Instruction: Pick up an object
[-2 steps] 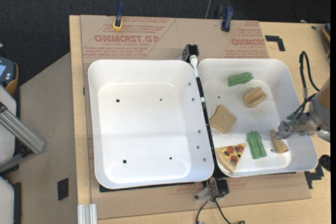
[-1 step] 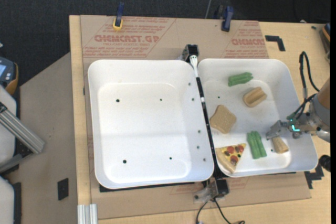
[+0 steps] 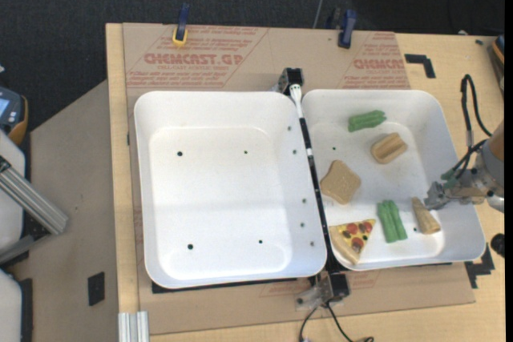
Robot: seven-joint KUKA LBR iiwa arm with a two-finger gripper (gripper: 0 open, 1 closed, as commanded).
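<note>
Small tan wedge-shaped piece (image 3: 426,218) lies in the right bin (image 3: 417,104), near its right wall, just below and left of the gripper (image 3: 437,195). Gripper tip sits at the wedge's upper end, maybe touching; nothing seen between the fingers, can't tell if jaws are apart or together. Beside the wedge on the left: a ridged green bar (image 3: 392,220), upright in frame. Pizza slice (image 3: 353,238), toy-like, at the bin's lower left corner. Toast-shaped tan slice (image 3: 341,182) near the left wall. Tan bread roll (image 3: 389,147) mid-bin, second green ridged piece (image 3: 366,121) above it. Left bin (image 3: 152,172) is smooth white plastic, shallow, rounded corners, four small dark holes. Both bins rest on a cardboard sheet (image 3: 216,52) with red print.
</note>
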